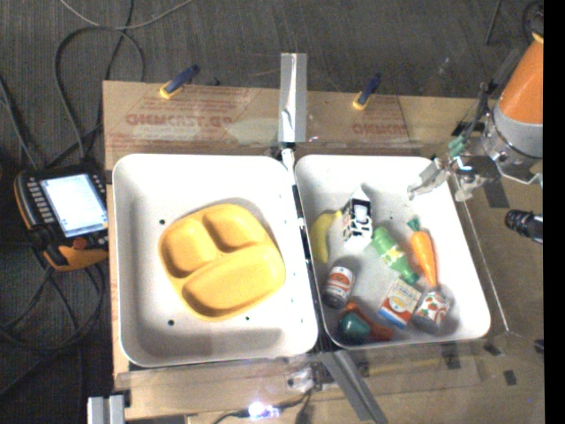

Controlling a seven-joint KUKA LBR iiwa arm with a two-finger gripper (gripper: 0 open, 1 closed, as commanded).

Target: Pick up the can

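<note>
A small can [339, 283] with a red and white label stands in the right bin [472, 263], near its left wall and just below a banana [323, 233]. A second can-like item [433, 310] with a red and white label lies at the bin's front right. My gripper [439, 187] hangs over the back right corner of the right bin, well away from both cans. Its fingers [422, 184] are spread open with nothing between them. The orange band of the arm [523, 91] is at the right edge.
The right bin also holds a black and white carton [357, 219], a green bottle [388, 250], a carrot [424, 250], a juice box [400, 305] and a teal item [353, 326]. A yellow divided tray [222, 259] lies in the left bin [132, 237].
</note>
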